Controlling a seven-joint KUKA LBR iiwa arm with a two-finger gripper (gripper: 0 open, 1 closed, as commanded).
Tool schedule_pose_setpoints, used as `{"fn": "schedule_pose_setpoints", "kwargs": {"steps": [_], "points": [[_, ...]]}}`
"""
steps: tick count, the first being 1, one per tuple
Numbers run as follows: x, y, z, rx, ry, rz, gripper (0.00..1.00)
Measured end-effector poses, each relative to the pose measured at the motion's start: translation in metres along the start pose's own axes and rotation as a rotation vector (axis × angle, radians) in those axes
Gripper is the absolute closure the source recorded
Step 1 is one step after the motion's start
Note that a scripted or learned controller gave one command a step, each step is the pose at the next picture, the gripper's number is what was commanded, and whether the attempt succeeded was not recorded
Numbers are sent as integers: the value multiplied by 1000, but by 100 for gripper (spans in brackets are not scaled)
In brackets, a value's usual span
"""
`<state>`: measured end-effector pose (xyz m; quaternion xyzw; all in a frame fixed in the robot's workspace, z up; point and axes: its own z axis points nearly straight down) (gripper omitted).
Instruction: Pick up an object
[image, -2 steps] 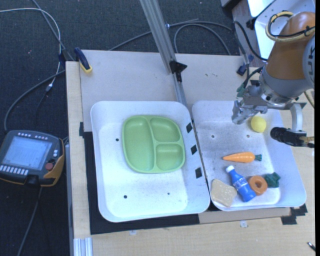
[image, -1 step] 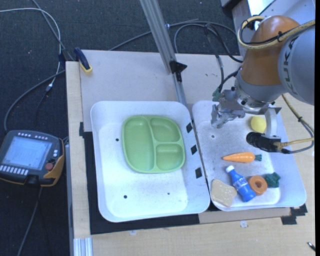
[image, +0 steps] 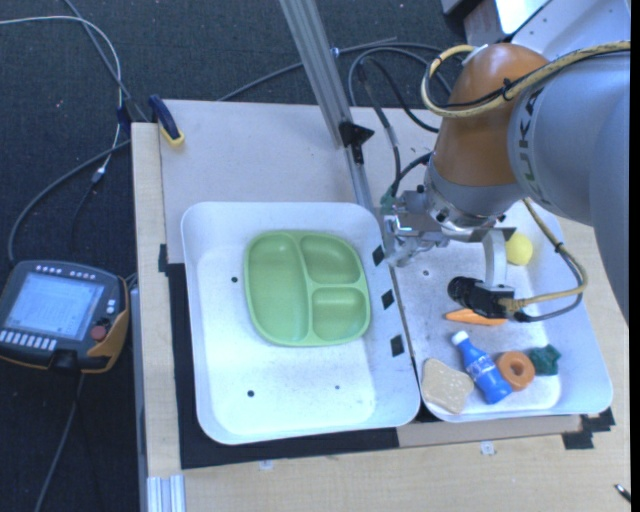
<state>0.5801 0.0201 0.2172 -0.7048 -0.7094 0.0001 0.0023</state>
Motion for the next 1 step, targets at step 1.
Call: {"fn": "schedule_pose_setpoints", "kwargs": {"steps": [1], "points": [[46, 0, 1, -3, -1, 1, 100]]}}
